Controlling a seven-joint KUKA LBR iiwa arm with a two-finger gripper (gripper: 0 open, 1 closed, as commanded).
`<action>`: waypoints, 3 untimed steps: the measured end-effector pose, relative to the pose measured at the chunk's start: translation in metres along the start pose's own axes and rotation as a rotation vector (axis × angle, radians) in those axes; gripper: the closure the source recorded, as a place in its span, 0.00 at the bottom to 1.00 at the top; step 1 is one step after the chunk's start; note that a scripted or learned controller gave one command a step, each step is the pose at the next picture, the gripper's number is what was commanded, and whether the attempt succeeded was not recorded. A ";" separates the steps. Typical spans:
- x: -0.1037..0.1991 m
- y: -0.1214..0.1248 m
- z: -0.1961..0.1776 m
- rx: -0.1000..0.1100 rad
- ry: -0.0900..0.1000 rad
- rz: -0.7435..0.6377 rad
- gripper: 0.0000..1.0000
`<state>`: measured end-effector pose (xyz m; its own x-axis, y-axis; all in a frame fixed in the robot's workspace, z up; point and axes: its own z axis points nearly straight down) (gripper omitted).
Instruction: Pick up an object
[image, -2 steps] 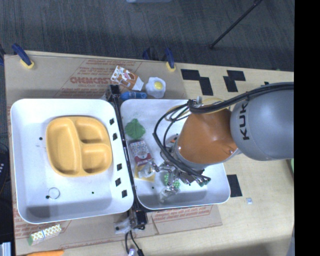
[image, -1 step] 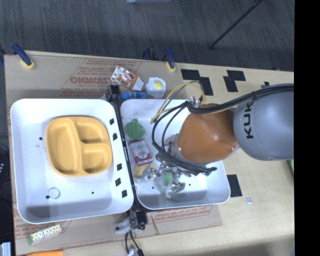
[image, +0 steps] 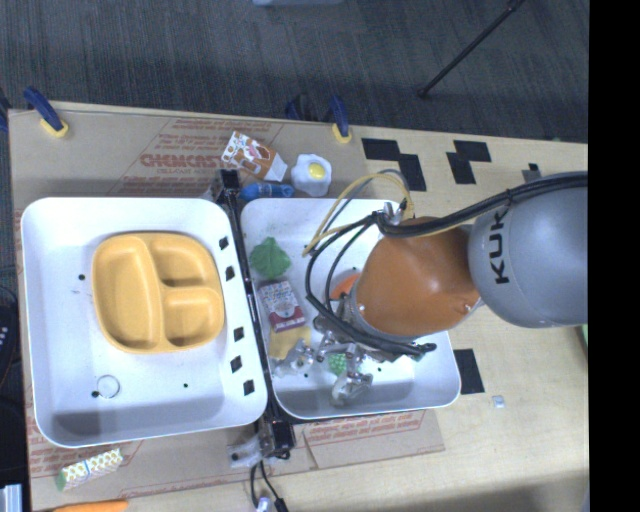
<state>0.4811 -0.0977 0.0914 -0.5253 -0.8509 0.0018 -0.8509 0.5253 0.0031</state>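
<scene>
Low in the right shallow white plastic bin (image: 440, 385), metal two-finger gripper (image: 345, 375), grip impossible to tell, near a small flat maroon-labelled packet (image: 281, 303), probably light, pliable, slippery, best pinched across its short edges.

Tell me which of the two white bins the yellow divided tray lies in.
The left bin holds the yellow tray; the right bin has the gripper over it.

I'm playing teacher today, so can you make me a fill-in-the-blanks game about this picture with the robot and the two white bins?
1. The yellow plastic divided tray lies in the ____ shallow white bin.
2. The small green leafy object lies in the ____ shallow white bin.
3. The band above the grey robot arm's wrist is ____.

Missing words: left; right; orange
</scene>
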 end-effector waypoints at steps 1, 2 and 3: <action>0.000 0.000 0.000 0.000 0.000 0.000 0.00; 0.002 0.004 0.000 -0.001 0.001 0.116 0.00; -0.031 -0.050 -0.001 0.003 -0.002 0.229 0.00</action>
